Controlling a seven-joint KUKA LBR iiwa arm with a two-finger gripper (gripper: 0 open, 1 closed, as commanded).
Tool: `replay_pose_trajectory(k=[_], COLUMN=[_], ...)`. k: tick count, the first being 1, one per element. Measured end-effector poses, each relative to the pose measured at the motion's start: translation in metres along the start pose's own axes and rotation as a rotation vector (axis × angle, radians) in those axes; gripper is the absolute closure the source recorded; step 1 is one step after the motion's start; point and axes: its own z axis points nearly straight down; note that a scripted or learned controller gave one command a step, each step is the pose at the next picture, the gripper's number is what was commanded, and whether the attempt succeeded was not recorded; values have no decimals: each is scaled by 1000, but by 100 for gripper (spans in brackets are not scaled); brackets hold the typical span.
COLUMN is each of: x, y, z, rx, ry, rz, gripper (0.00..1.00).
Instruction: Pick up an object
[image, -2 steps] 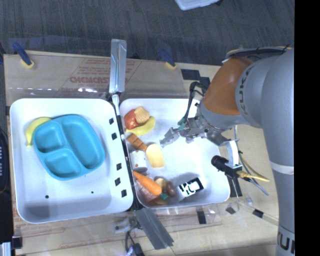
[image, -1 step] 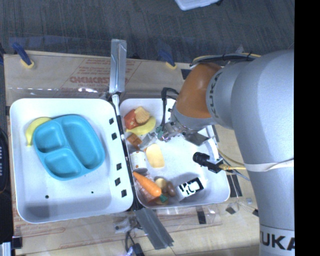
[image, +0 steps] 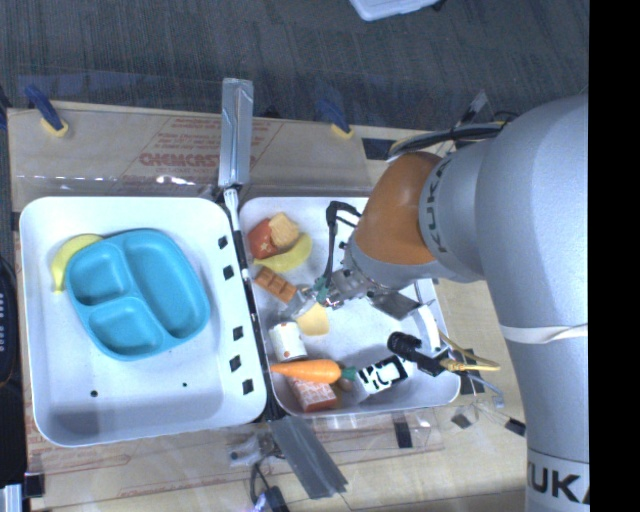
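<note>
Camera view: claw (image: 322, 293) tips blurred, arm (image: 440, 220) hides right bin (image: 440, 395).

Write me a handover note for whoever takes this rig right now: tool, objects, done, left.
Tool: low inside the right white bin, just above the pale yellow wedge-shaped piece. Whether it is open or shut cannot be told from this view.

Objects: the right bin also has the orange toy carrot, small white cup, brown ridged block, red-and-tan piece on a yellow banana shape and black-and-white patterned item. The left white bin holds a blue divided plastic tray over a yellow piece.

Done: arm reached in. Left: nothing visibly lifted; grasp and raise one object.
</note>
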Motion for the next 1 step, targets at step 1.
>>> replay_pose_trajectory(k=[1], x=[0], y=[0], z=[-10], rx=[0], ry=[0], rz=[-4], gripper=[100])
